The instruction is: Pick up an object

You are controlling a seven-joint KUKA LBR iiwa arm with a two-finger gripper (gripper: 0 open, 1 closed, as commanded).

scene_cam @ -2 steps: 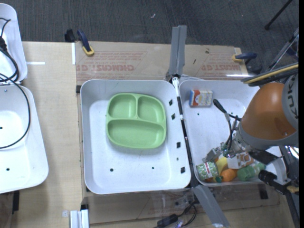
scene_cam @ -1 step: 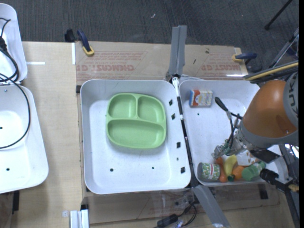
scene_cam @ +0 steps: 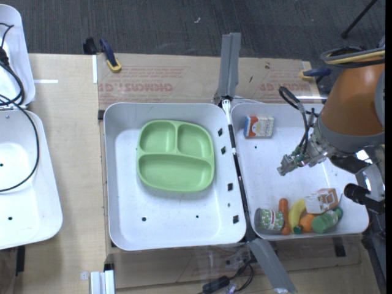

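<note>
In the right half of the frame, the right bin [scene_cam: 269,112] holds the objects on offer, and the gripper [scene_cam: 286,165] hangs over its bare middle, reaching in from the right edge under the arm's orange band [scene_cam: 355,100]. Nothing sits between its tips, and at this size I cannot tell how it is set. A small white carton with red and blue print [scene_cam: 259,127] lies near the bin's upper left corner, well apart from the gripper. Along the bin's lower edge is a cluster: a green and white can [scene_cam: 267,219] on its side at the left, a carrot [scene_cam: 284,215] just beside it, then a yellow banana [scene_cam: 297,211], a small orange piece [scene_cam: 308,221], a green item [scene_cam: 326,221] at the right, and a white and orange package [scene_cam: 323,199] above them. These pieces touch or nearly touch one another; the gripper stands above and to the left of the package, clear of the cluster. In the centre of the frame, the left bin [scene_cam: 119,213] holds a green divided plate [scene_cam: 176,156] with three compartments, lying flat in its upper middle. A grey divider post [scene_cam: 229,63] rises between the two bins at the top.
</note>
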